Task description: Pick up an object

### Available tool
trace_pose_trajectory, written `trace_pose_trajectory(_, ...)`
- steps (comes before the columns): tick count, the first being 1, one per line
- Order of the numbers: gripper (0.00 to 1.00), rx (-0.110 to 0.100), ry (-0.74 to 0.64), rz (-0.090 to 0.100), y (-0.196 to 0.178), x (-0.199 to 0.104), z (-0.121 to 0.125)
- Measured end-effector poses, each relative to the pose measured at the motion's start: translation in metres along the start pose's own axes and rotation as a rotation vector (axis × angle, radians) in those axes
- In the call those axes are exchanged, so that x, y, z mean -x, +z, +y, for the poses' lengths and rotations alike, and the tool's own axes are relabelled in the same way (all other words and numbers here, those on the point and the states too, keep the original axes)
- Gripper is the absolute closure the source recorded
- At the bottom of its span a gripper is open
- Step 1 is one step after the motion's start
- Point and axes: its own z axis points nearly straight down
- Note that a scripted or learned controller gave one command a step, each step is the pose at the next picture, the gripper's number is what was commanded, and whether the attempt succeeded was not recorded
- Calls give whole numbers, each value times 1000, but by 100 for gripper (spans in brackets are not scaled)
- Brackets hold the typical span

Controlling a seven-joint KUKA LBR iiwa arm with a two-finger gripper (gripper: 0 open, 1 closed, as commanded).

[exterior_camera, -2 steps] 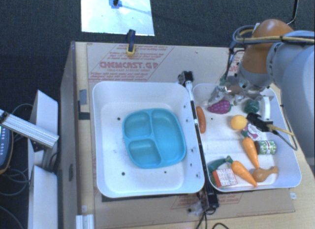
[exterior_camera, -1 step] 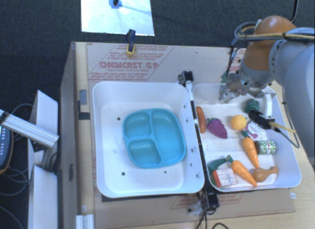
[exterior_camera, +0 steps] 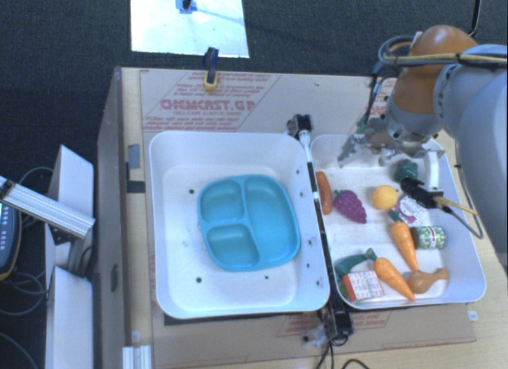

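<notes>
Bench: dark carpet lies all around a brown bench (exterior_camera: 238, 94) that bears two white bins side by side.
Things to pick: the toys sit in the right bin (exterior_camera: 468, 276), near the arm's side, so the arm can reach them easily.
Toys near the gripper: a yellow lemon (exterior_camera: 385, 197), purple grapes (exterior_camera: 350, 205) and a red-orange hot dog (exterior_camera: 324, 191) lie in the upper half of that bin.
Toys farther down: two carrots (exterior_camera: 404, 244) (exterior_camera: 392, 277), a little green can (exterior_camera: 430, 237), a tan chicken leg (exterior_camera: 427, 280) and a small red and white box (exterior_camera: 363, 284) lie close together, some touching.
Left bin: the left bin (exterior_camera: 178, 224) holds a blue tray (exterior_camera: 248, 221) with three sections, lying flat in the middle.
Arm: the grey arm (exterior_camera: 468, 94) comes in from the right and bends down over the top of the right bin.
Gripper: the gripper (exterior_camera: 373, 144) hangs above the top left part of the right bin, above the lemon and grapes.
Jaws: the thin fingers look spread a little, with nothing between them. No toy is picked up yet.
</notes>
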Motion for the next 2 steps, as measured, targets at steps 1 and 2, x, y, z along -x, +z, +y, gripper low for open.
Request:
trace_pose_trajectory(1, 0, -3, 3, -2, -36, 45, -52)
trace_pose_trajectory(2, 0, -6, 3, 0, -13, 70, -97)
